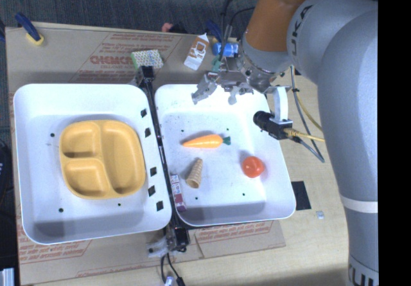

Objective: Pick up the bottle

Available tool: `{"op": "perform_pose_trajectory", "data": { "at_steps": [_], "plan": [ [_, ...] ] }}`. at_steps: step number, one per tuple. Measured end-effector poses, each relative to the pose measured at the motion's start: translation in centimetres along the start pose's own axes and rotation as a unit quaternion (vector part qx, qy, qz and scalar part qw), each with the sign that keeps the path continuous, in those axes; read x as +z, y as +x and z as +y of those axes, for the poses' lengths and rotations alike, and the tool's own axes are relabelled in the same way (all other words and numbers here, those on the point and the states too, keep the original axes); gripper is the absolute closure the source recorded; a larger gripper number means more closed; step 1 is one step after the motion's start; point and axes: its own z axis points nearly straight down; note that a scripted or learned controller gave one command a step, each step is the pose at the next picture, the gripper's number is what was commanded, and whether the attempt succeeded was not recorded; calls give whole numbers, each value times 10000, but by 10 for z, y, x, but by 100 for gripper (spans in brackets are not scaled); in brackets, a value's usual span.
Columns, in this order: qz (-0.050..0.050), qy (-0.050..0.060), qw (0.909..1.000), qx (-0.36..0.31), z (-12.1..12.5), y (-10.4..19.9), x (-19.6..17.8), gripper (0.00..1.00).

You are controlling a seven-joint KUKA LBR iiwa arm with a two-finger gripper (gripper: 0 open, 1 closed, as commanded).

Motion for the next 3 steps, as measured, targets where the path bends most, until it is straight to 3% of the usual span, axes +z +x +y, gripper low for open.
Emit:
{"op": "perform_pose_trajectory", "data": {
  "at_steps": [1, 2, 3],
  "plan": [
    [2, 11, 10000, -25, 0, 1, -10, 100],
    [1, 6, 9999, 131, -49, 30, 43, 100],
    [6, 6, 9954, -957, -101, 51, 31, 100]
  ]
}}
